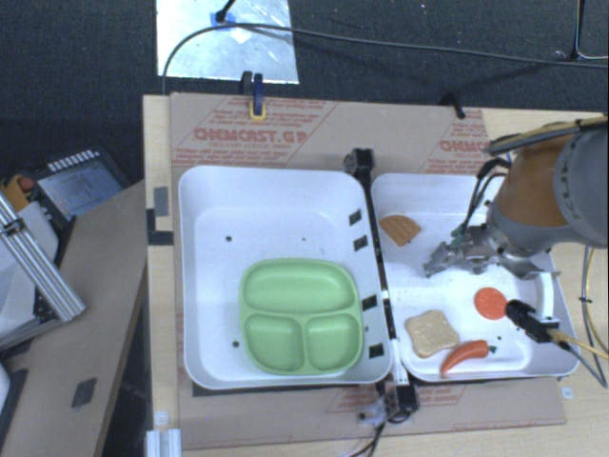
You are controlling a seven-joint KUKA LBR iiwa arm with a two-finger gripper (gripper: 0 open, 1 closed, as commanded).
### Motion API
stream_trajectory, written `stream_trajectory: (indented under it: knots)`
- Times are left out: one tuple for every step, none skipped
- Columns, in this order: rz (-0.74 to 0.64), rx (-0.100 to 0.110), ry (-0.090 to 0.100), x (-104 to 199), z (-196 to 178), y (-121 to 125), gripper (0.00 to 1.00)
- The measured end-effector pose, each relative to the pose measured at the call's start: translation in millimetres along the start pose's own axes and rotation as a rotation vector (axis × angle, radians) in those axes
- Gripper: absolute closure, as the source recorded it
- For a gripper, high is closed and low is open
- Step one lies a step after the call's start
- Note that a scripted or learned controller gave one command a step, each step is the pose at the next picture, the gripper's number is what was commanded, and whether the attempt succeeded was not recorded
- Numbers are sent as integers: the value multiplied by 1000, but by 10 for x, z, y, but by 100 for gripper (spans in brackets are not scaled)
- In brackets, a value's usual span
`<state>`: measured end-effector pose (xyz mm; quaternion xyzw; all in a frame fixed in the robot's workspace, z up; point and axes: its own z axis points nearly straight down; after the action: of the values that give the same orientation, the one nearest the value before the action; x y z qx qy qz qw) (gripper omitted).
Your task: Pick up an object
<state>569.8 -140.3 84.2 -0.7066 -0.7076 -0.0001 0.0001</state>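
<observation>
the arm leans in over the right bin (419, 190), and its gripper (440, 259) hangs low above bare floor in the middle of that bin, with nothing visibly between its tips; whether it is open or closed i cannot tell from this slant. four small play-food pieces lie around it: a tan wedge (401, 228) near the bin's far left corner, a red disc (491, 302) to the near right of the gripper, a slice of toast (431, 332) toward the near edge, and an orange-red chili pepper (465, 354) just beside the toast. the pepper looks the likeliest pick: probably light, stiff plastic, smooth and apt to slip, so it is best pinched across its thick middle. its long axis runs roughly along the near wall, stem end toward the right and tip toward the toast. the left bin (219, 208) holds a green divided plate (301, 314).
</observation>
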Motion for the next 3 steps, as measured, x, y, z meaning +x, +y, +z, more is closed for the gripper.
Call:
stream_trajectory:
  knots:
    - [-1,-3,-1,-3,-114,8,100]
    - [2,-5,-2,-45,-557,-3,100]
    - [2,-5,-1,-91,-1012,-41,100]
